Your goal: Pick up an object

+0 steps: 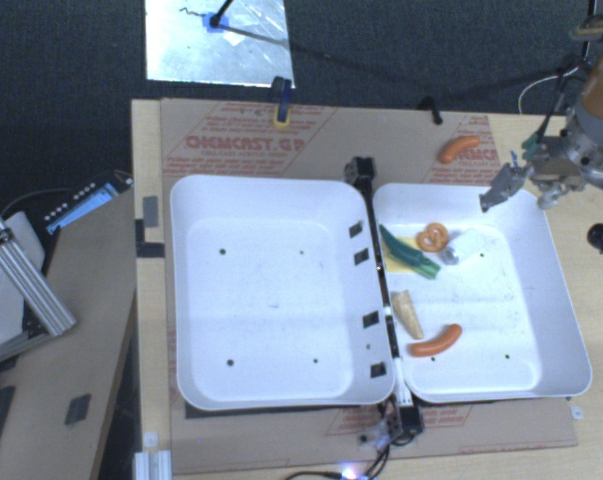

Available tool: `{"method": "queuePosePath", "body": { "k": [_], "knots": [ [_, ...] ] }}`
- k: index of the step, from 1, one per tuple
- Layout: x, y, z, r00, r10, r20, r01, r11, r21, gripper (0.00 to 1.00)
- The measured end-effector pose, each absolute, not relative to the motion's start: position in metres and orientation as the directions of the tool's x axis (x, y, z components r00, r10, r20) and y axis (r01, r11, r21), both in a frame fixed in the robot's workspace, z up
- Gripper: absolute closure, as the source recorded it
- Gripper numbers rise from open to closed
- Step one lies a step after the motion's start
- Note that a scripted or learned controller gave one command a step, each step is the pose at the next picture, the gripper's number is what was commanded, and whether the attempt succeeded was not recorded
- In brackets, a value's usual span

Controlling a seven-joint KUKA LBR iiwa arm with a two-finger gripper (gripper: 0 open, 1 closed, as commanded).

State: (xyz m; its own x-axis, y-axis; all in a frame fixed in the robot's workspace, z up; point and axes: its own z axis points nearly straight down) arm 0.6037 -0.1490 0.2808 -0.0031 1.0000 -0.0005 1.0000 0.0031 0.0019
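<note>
Metal two-finger gripper [522, 185] spread open, gripping nothing.
Below-left: twisted glossy orange pretzel [433, 236]; farther below, smooth curved orange sausage [436, 341].

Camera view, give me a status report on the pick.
Claw open, raised over right bin's far rim, holding nothing. Orange sausage, pretzel, green piece lie in that bin. Nothing in the way.

White bins [271, 193]: 2
Orange sausages [436, 341]: 2
Pretzel [433, 236]: 1
Green bean [409, 252]: 1
Pale cone [408, 313]: 1
</note>
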Motion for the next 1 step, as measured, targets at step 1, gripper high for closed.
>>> {"method": "queuePosePath", "body": {
  "k": [1],
  "knots": [
    [0.6198,-0.0591,0.1874,-0.012,1.0,0.005,1.0,0.013,-0.006,0.0]
  ]
}}
